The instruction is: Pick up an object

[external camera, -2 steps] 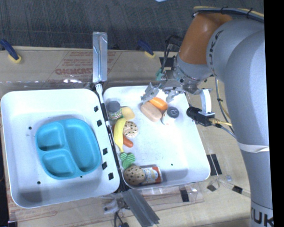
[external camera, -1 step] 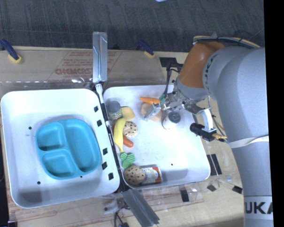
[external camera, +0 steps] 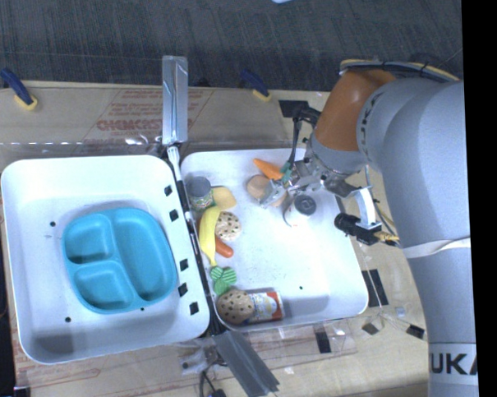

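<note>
Near right bin's (external camera: 335, 288) far wall: gripper (external camera: 283, 188) beside tan piece (external camera: 258, 186); orange carrot (external camera: 268, 168) lying diagonally, tip toward upper left; finger state unclear.

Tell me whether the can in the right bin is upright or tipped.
Tipped: the can lies on its side along the right bin's near wall.

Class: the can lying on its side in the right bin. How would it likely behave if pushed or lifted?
The can lies on its side, so it would probably roll if nudged. It looks rigid. Its smooth round wall may slip in the claw.
</note>
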